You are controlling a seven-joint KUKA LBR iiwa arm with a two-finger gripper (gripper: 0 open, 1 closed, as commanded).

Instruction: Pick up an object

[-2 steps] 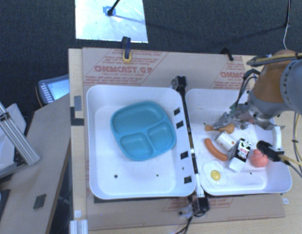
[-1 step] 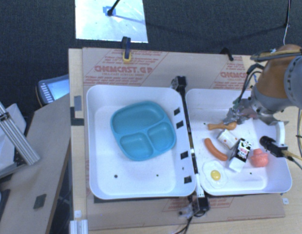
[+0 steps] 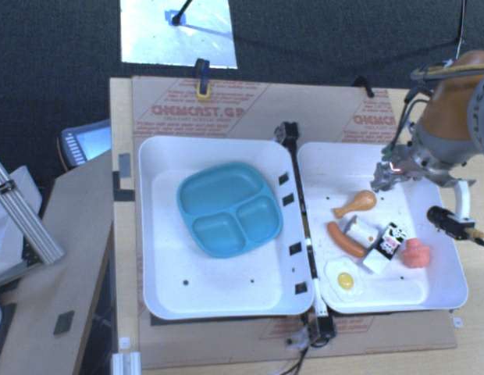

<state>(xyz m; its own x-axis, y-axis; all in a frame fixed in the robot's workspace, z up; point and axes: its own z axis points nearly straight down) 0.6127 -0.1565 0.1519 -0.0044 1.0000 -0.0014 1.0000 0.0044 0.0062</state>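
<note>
Nearest the camera, the right bin's (image 3: 441,291) toys crowd together: a fried-egg piece (image 3: 344,276), an orange sausage (image 3: 346,239), a small white carton (image 3: 382,247) and a pink lump (image 3: 416,254), so a descent could nudge neighbours and close on nothing. Farther back a tan drumstick-shaped toy (image 3: 357,204) lies just beside the gripper (image 3: 383,176), whose grasp state I cannot tell at this size, while the arm (image 3: 453,116) is cut off at the frame's edge.

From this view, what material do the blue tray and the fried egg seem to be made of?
Blue tray: probably moulded plastic, matte to slightly glossy; uniform colour, rounded compartment walls. Fried egg: likely toy plastic or rubber; flat white shape with a smooth, slightly shiny yellow yolk. Both are judged from appearance alone.
</note>
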